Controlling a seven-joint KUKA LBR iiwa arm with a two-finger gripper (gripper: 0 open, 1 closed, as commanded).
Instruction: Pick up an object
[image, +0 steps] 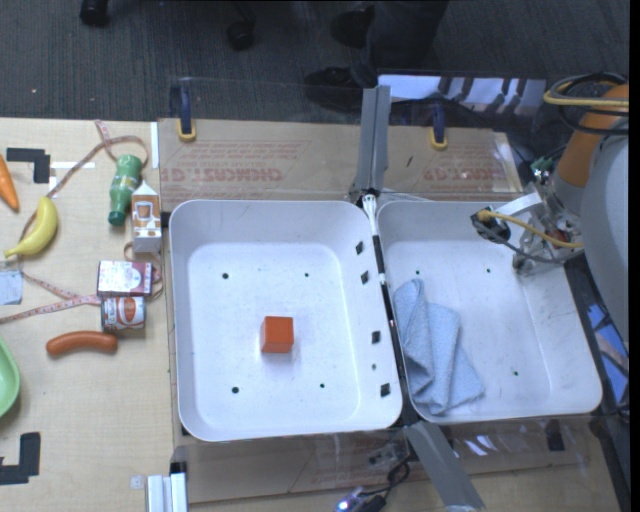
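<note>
An orange-red cube (278, 334) lies near the middle of the left white bin (200, 300). A crumpled light-blue cloth (435, 345) rests against the left wall of the right white bin (560, 340). My gripper (518, 243) hangs over the back right corner of the right bin, with yellow cables around it. It is well away from the cloth and far from the cube. Nothing can be seen in its grasp.
On the bench left of the bins lie a banana (35, 229), a green bottle (123, 186), a small carton (146, 220), a can (124, 313), a sausage (82, 344) and a tape measure (60, 290). A metal divider (374, 150) and clamps stand behind the bins.
</note>
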